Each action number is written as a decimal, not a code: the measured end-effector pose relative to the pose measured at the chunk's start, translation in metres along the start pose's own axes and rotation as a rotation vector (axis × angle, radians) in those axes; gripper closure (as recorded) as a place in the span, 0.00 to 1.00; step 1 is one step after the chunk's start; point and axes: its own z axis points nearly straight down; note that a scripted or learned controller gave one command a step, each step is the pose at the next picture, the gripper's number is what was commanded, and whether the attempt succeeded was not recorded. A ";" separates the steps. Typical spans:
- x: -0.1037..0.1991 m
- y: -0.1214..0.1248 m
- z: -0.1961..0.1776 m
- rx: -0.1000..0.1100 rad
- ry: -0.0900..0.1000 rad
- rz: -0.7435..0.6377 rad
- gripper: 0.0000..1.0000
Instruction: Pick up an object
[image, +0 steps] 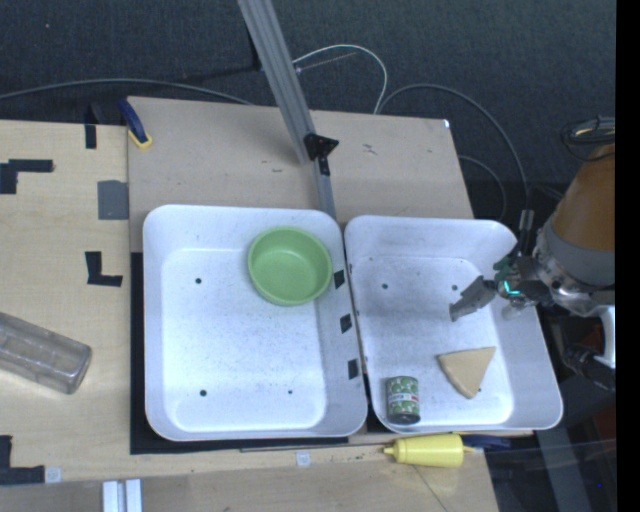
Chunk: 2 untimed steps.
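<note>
The tan, flat triangular wedge (469, 370) lies in the right bin (400, 245) beside a small green can (403, 398), below the gripper (468, 300); finger state cannot be determined.

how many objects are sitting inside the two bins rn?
3. A green bowl at the upper right of the left bin; a small green can and a tan wedge near the front of the right bin. None looks hidden.
</note>
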 end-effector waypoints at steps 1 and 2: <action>-0.002 0.003 0.063 0.006 0.000 0.002 0.00; 0.000 -0.009 0.116 0.007 0.001 0.002 0.00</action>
